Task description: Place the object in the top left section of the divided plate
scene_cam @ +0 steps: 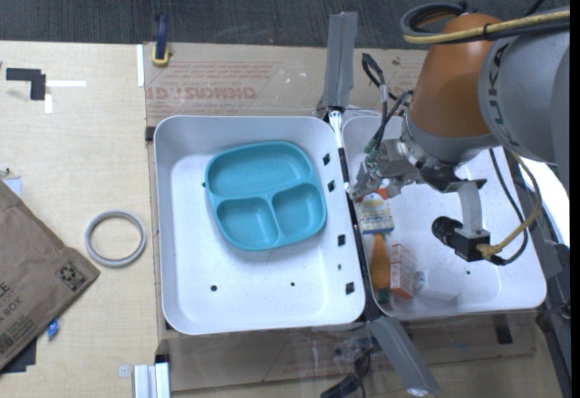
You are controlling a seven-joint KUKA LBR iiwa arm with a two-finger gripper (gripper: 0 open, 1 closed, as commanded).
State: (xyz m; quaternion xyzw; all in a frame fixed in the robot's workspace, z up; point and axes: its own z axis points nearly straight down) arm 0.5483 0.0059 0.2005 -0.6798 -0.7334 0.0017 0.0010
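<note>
The blue divided plate [265, 195] lies in the left bin [181, 296], nearer its far side, with bare white floor all around it and the widest room toward the near edge. All three of its sections are bare. The gripper [370, 186] hangs over the right bin [507, 296], close to the rim between the two bins; whether it is spread or closed cannot be told. Just below it a small packet [375, 217] lies against that rim, with an orange item [381, 267] and a clear wrapper [410, 282] nearer the front. A tape ring [115, 237] sits on the bench, well left of the bins
</note>
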